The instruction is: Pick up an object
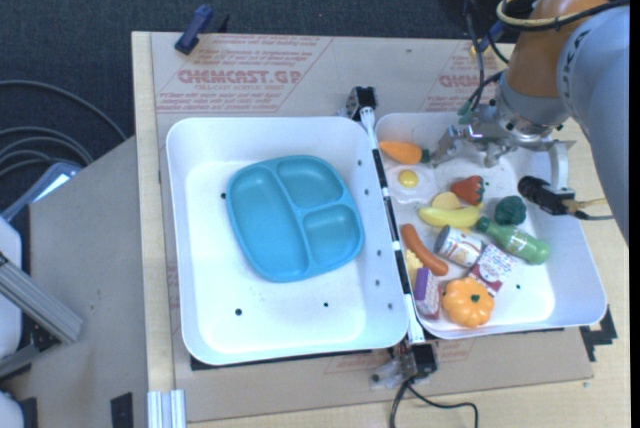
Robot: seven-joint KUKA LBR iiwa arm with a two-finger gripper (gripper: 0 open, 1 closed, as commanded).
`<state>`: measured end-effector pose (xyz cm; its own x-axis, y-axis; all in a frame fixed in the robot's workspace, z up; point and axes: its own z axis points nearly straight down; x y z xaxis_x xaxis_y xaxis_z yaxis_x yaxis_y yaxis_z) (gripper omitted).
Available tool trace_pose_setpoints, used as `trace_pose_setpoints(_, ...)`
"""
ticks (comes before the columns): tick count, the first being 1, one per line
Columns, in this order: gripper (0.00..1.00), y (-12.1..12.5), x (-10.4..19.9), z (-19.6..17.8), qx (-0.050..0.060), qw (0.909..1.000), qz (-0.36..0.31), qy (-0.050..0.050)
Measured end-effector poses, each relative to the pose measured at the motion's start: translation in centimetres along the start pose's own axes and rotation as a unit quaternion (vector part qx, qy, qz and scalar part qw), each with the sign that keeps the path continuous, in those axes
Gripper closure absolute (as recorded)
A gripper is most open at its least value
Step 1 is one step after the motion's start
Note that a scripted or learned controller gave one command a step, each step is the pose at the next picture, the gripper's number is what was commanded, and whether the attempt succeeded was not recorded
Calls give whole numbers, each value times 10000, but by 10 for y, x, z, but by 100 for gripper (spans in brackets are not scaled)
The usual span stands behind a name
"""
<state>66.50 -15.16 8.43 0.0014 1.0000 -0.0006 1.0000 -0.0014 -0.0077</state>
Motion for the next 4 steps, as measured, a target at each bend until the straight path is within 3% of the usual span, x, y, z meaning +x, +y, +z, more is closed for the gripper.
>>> trace_pose_setpoints(1, 0, -1, 37, 1, 18, 10000, 1, 9)
trace_pose_setpoints(3, 0, -1, 20, 1, 5, 10000, 3, 5)
trace_pose_setpoints(4, 0, -50, 11, 0, -28, 10000, -3, 7)
